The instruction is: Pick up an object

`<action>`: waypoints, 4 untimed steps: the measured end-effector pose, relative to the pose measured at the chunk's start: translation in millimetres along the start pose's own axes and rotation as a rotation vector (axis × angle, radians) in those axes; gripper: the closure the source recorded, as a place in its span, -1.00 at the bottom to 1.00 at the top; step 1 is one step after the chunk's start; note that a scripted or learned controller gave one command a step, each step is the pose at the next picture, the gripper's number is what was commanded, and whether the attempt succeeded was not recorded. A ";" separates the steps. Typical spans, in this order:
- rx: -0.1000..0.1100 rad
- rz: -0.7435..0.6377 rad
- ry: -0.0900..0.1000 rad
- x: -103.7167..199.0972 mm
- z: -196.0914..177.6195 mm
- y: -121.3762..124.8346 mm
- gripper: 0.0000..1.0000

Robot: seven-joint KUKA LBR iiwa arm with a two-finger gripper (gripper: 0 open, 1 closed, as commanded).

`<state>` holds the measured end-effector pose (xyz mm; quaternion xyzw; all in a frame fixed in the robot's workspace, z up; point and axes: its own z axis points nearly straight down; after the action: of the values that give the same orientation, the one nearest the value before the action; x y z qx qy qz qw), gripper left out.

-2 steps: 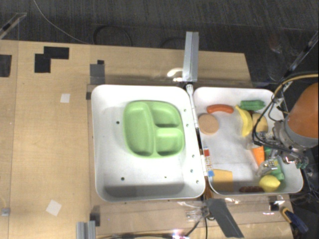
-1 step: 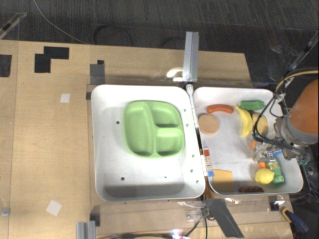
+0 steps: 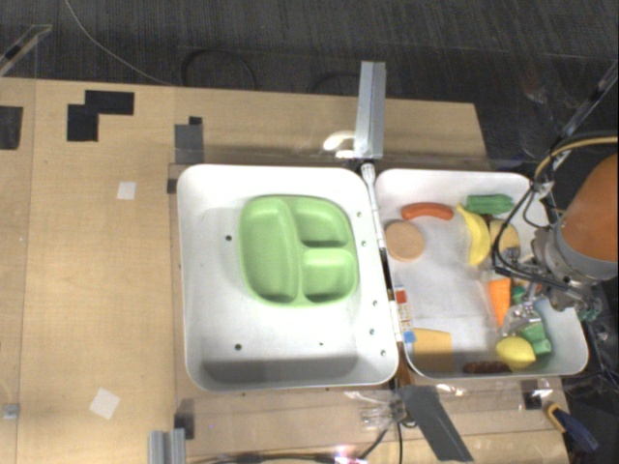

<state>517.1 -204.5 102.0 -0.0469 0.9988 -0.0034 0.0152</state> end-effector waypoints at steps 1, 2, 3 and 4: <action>-0.002 0.100 0.011 6.5 11.6 -0.5 -1.00; 0.002 0.177 0.009 22.3 10.7 13.2 -1.00; 0.004 0.151 0.009 22.2 10.5 16.7 -1.00; 0.004 0.154 0.009 22.1 10.4 19.5 -1.00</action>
<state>493.6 -187.2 90.8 0.0299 0.9995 -0.0045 0.0110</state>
